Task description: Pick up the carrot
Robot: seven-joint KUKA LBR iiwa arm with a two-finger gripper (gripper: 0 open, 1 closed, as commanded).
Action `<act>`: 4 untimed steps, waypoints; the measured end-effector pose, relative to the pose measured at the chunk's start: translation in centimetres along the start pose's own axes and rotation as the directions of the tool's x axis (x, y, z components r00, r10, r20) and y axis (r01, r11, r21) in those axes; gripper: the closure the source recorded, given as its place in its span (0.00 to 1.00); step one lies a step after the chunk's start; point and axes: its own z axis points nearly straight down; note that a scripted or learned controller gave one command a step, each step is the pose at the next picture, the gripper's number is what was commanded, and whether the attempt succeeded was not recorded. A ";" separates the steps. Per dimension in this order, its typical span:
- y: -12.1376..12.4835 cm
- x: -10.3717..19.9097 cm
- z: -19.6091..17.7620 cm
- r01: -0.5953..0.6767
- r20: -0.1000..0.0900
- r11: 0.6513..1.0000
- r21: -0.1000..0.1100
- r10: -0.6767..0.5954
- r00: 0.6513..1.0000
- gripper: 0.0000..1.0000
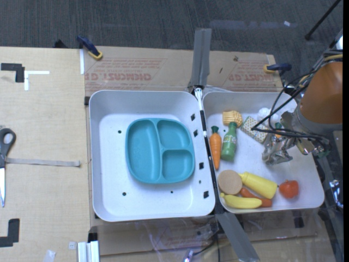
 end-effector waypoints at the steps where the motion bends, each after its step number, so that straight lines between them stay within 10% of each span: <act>1: 0.0 0.0 0.0 0.000 0.000 1.000 0.000 0.000 1.000 0.00; 2: -0.1 -0.2 -1.1 0.000 0.005 1.000 0.003 0.000 1.000 1.00; 3: -0.1 -0.2 -1.1 0.000 0.005 1.000 0.003 0.000 1.000 0.00; 4: -0.1 -0.4 -2.2 0.000 0.011 1.000 0.007 0.000 1.000 1.00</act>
